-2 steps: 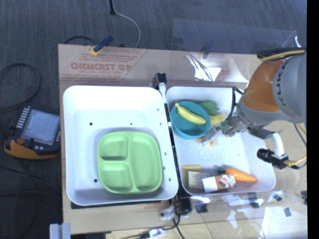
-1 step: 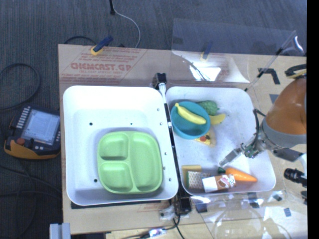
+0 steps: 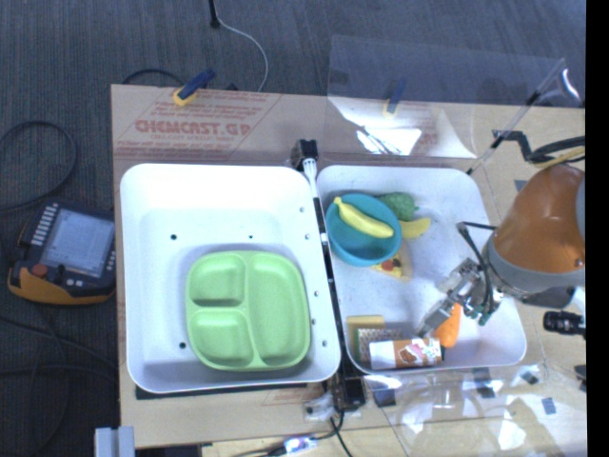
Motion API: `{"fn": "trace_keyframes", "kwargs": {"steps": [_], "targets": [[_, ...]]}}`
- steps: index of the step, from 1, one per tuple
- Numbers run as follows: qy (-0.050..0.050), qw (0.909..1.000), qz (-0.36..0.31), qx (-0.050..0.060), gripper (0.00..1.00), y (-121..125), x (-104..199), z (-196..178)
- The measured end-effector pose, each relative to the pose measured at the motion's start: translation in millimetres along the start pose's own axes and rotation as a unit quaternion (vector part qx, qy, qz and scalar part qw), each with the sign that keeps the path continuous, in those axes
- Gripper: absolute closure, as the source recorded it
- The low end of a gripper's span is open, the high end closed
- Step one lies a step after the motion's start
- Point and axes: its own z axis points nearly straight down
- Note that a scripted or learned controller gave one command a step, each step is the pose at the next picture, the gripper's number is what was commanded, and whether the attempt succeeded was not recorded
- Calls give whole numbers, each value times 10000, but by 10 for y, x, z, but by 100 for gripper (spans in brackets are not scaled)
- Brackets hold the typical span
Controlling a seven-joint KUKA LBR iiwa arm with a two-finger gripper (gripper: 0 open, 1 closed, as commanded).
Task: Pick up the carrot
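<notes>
Between the fingers of the closed hand (image 3: 455, 310) hangs the carrot (image 3: 451, 326), short, orange, stubby, tilted

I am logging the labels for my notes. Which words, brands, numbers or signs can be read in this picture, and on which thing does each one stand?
"CHEMCAST GP", red print on the brown sheet behind the left bin; the letters are blurred, so this reading is uncertain.
Carton in the right bin: printed label, too small to read.
Handheld pendant on the floor: screen blurred, unreadable.
</notes>
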Motion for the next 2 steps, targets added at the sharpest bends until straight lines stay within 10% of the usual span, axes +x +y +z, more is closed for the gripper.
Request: {"fn": "trace_keyframes", "kwargs": {"steps": [1, 2], "targets": [[-19, 10000, -4, -21, 100, 25, -18, -112], [88, 9927, 1205, 53, 100, 302, 337, -499]]}}
